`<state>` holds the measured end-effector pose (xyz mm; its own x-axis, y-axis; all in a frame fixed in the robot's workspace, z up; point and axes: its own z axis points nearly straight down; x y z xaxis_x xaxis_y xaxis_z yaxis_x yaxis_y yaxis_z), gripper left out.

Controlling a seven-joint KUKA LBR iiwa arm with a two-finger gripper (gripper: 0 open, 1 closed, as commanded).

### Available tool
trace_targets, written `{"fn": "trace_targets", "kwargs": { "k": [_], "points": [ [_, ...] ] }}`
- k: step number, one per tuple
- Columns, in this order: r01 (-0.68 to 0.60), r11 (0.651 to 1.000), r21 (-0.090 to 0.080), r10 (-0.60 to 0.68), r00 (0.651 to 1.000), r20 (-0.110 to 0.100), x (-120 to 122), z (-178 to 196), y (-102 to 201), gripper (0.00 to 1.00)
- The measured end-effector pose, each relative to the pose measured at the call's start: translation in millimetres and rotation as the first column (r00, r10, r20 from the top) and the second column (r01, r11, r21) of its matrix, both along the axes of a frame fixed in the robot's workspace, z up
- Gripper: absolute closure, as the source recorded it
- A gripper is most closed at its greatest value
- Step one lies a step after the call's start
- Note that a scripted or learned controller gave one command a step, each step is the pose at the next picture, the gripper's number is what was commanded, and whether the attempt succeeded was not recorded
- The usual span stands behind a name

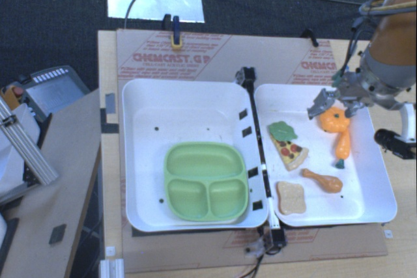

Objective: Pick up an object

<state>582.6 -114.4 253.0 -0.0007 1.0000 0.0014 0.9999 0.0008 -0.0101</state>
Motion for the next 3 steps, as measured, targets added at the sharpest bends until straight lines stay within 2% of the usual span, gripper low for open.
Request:
{"fn": "trace_targets", "kwargs": {
  "k": [1,2,3],
  "points": [
    [-0.002,1.0,-0.001,0.002,1.0,0.011,2.1,6.4,0.3,0.0],
    [0.0,1.0,-0.002,0.0,1.0,0.009,7.8,-45.1,-8.5,0.0],
    [0.0,1.0,-0.001,0.001,1.0,0.007,2.7,-88.9,-4.5,0.0]
  ]
}}
